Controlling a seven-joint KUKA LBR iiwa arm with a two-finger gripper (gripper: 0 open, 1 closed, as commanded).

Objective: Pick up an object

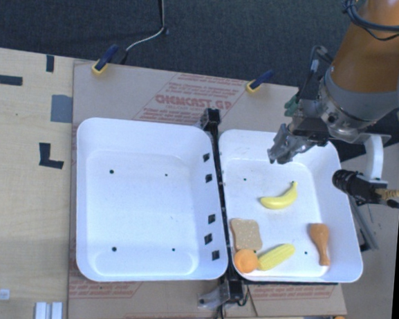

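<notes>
Jaws are hanging unladen, their gap unclear to us; banana is lying just below them, grasp pending.

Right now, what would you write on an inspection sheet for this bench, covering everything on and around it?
Surface: two shallow white bins, left bin and right bin, on a brown board held by two clamps at its far edge.
Job's things: all in the right bin: banana, slice of bread, orange, corn cob, drumstick.
Clutter: nothing seen.
Grippers: the hand hangs over the far end of the right bin, nothing between its fingers.
Cables: a thin cable runs from the top edge to the left clamp.
Surroundings: dark carpet behind, black tape marks on the bench at left.
</notes>
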